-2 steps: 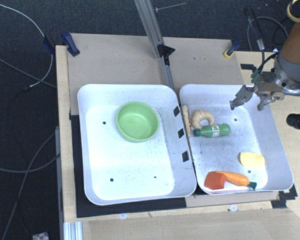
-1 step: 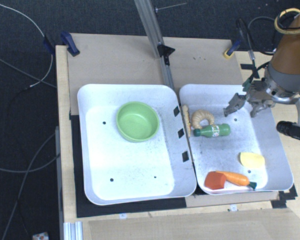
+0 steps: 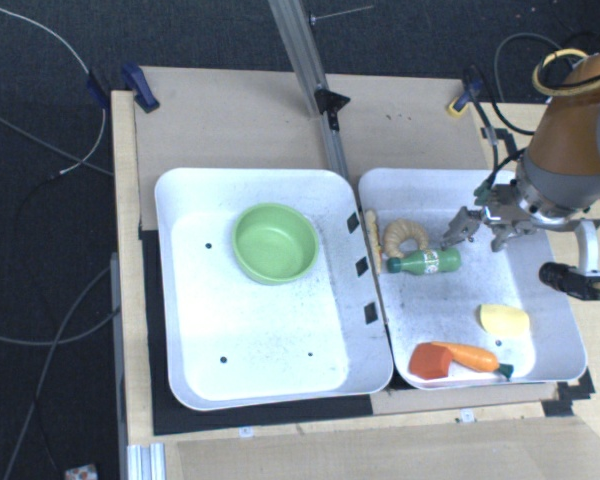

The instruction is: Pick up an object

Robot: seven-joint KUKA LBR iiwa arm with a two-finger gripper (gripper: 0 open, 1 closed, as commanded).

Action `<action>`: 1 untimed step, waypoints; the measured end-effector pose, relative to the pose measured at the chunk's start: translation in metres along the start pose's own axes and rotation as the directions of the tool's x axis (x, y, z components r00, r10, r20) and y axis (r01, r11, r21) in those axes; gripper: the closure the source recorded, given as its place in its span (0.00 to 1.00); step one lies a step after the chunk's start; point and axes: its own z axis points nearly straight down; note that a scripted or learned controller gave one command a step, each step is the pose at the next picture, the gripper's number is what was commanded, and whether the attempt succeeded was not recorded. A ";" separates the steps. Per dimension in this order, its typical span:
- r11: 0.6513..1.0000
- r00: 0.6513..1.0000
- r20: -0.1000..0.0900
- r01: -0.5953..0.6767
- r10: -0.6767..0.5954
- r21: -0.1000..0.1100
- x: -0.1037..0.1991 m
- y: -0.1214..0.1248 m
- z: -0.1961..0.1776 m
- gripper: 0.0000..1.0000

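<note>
The right bin (image 3: pixel 560 313) holds a green bottle (image 3: pixel 425 262) lying on its side, with a tan ring-shaped piece (image 3: pixel 405 238) just behind it. A pale yellow piece (image 3: pixel 504 319) lies further forward. At the front edge are an orange carrot (image 3: pixel 470 357) and a red-orange piece (image 3: pixel 429 362). My gripper (image 3: pixel 481 230) hangs over the back of this bin, just right of the bottle's cap end. Its fingers are spread open with nothing between them.
A green bowl (image 3: pixel 274 242) sits in the left bin (image 3: pixel 190 298). A thin tan stick (image 3: pixel 372 240) lies along the right bin's left wall. A metal pole (image 3: pixel 305 43) slants up from the bench behind the bins. Cables hang beside the arm at the right.
</note>
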 end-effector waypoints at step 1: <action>1.000 1.000 0.001 0.002 -0.002 -0.019 0.008 0.011 0.047 0.00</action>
